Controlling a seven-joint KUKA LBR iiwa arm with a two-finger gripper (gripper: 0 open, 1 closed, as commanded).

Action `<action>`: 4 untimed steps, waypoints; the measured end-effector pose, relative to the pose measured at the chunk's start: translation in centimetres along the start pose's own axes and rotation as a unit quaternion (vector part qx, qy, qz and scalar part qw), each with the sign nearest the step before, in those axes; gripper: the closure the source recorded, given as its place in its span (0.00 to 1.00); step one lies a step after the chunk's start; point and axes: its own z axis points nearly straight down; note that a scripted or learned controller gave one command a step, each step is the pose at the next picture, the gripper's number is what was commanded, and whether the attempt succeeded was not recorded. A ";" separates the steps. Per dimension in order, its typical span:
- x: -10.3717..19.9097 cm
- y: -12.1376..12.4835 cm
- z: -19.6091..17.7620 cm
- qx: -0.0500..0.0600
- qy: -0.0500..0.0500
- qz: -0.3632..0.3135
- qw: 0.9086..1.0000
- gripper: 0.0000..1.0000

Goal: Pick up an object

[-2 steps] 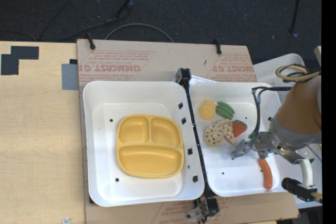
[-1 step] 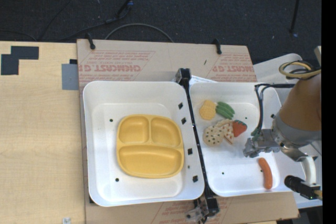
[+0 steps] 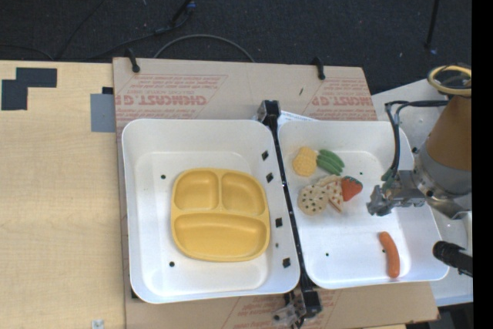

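Since the task leaves the choice of object to me, I look first at the right bin (image 3: pixel 362 273), where the toy food lies: a yellow corn piece (image 3: pixel 305 161) touching a green pepper (image 3: pixel 331 161), below them a brown lotus-root slice (image 3: pixel 313 199) and a biscuit-like piece (image 3: pixel 333 193) bunched against a strawberry (image 3: pixel 351 188), and an orange sausage (image 3: pixel 391 253) lying alone near the front right corner. My gripper (image 3: pixel 383 200) hangs low just right of the strawberry cluster, nothing visible between its fingers; whether they are open or closed I cannot tell from this slant. I judge the cluster awkward because the pieces touch, while the sausage sits apart with room around it. Across the divider, the left bin (image 3: pixel 146 243) carries a yellow compartment plate (image 3: pixel 219 213), presumably a drop target. Both bins rest on cardboard on the table (image 3: pixel 54 204).
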 end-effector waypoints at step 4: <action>9.1 3.4 -4.2 0.004 0.001 -0.001 1.000 1.00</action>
